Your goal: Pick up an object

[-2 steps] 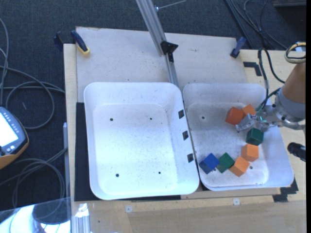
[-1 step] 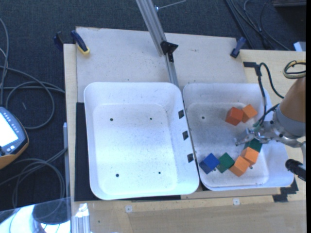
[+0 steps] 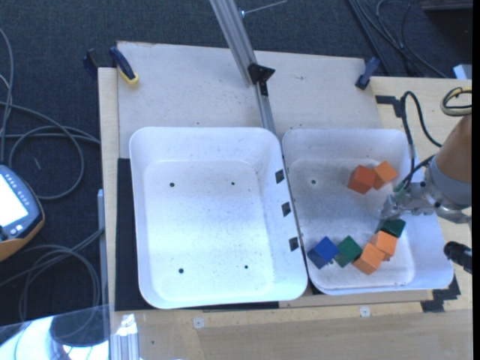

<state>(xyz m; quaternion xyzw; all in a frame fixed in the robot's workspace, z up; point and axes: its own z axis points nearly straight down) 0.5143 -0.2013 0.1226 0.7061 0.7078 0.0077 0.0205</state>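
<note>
At 3 o'clock of the bench, over the right bin (image 3: 300, 152): gripper (image 3: 395, 210) low inside the bin near its right wall, grey wrist and arm (image 3: 450, 190) entering from the frame edge. Cannot tell whether open or closed; tip blurred and partly hidden by the wrist.

Just under the tip, at its 6 o'clock: dark green block (image 3: 394, 227), touching or nearly touching the gripper; not visibly between anything, so no hold confirmed.

Directly at 6 o'clock of that block: two orange blocks (image 3: 377, 251) stacked or pressed together, tilted. At their 9 o'clock, touching: green block (image 3: 348, 250), then blue block (image 3: 323, 251) beside it, both near the bin's front wall.

At 11 o'clock of the gripper, well apart from the lower cluster: darker orange block (image 3: 362, 179) and lighter orange block (image 3: 385, 172), touching each other.

At 9 o'clock of the bench: left bin (image 3: 150, 148), speckled white floor. Between the bins: metal pole (image 3: 240, 36) slanting up toward 12 o'clock.

At 12 o'clock, on the board corners: blue clamps (image 3: 123, 64).
</note>
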